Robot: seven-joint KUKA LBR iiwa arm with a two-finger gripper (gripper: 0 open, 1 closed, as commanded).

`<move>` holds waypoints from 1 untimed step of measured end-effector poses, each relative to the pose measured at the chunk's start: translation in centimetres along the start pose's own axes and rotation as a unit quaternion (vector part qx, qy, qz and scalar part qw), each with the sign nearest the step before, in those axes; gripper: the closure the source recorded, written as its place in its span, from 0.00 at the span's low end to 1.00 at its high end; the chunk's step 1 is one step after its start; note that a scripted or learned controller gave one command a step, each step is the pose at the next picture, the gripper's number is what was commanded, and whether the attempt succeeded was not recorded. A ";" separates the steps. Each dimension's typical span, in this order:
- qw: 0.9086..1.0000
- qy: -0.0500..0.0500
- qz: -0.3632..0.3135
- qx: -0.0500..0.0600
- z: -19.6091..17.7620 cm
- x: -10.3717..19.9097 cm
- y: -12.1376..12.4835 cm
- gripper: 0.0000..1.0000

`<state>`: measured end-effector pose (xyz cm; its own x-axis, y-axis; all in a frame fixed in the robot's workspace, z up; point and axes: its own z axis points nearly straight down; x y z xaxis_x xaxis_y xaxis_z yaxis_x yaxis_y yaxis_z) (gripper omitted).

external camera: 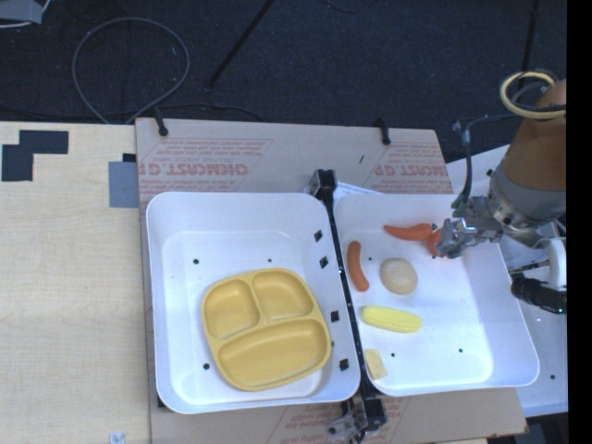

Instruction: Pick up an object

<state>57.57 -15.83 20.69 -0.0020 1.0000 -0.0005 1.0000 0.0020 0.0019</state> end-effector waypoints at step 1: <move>1.000 0.000 0.000 0.001 -1.4 -0.1 0.0 1.00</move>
